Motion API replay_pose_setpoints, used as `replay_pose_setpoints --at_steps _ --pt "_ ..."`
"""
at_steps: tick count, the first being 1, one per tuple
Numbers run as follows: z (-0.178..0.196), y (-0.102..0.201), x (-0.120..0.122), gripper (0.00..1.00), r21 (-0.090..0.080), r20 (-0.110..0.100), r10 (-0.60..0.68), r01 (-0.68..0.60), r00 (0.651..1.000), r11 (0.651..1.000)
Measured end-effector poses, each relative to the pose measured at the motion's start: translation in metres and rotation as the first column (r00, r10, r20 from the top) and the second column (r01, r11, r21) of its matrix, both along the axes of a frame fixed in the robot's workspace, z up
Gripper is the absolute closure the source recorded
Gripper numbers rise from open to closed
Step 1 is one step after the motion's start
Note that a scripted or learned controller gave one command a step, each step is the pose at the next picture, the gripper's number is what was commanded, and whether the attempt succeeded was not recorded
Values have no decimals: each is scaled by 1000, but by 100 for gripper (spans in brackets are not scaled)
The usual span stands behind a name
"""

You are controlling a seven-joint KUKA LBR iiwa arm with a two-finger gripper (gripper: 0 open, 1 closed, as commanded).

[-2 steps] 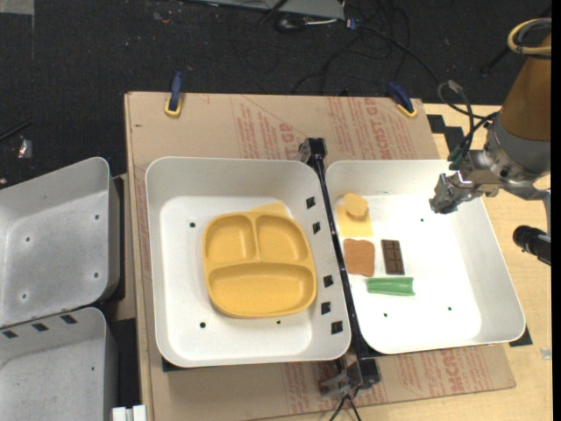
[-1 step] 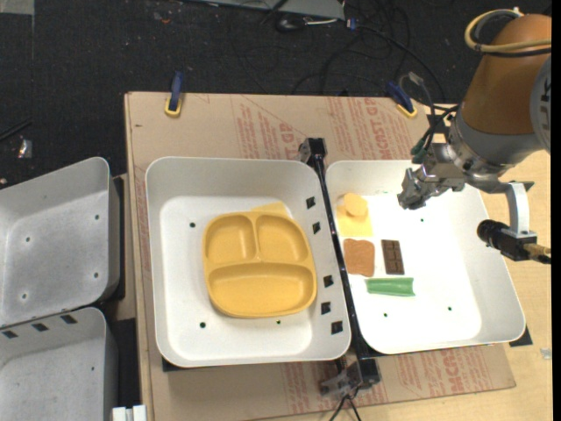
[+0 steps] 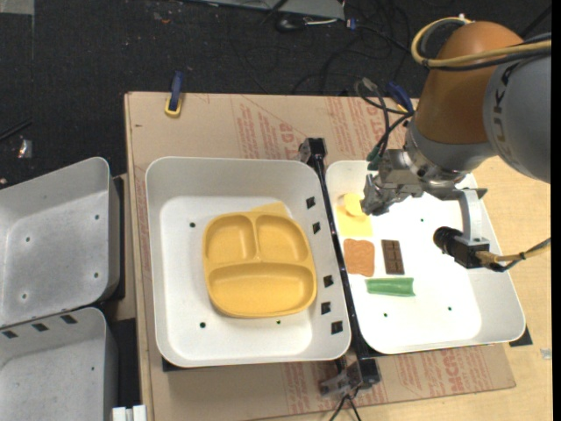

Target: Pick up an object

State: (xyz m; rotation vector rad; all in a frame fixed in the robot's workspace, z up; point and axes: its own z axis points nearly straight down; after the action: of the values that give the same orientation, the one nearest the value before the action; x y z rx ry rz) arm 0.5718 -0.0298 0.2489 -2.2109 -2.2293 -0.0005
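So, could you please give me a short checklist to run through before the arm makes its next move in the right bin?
1. Claw over the right bin: ok, it is at the bin's upper left.
2. Target under the claw: ok, the yellow piece lies just beside it.
3. Object between the claw's tips: cannot tell, the wrist hides them.
4. Other items apart from the target: ok, the orange-brown slab, dark brown bar and green strip lie lower down.
5. Left bin contents: ok, the yellow divided tray lies flat inside.
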Motion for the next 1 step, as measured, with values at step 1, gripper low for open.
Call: replay_pose_setpoints --at_steps 1 --pt "6 53 4 100 0 2 0 0 1000 1000"
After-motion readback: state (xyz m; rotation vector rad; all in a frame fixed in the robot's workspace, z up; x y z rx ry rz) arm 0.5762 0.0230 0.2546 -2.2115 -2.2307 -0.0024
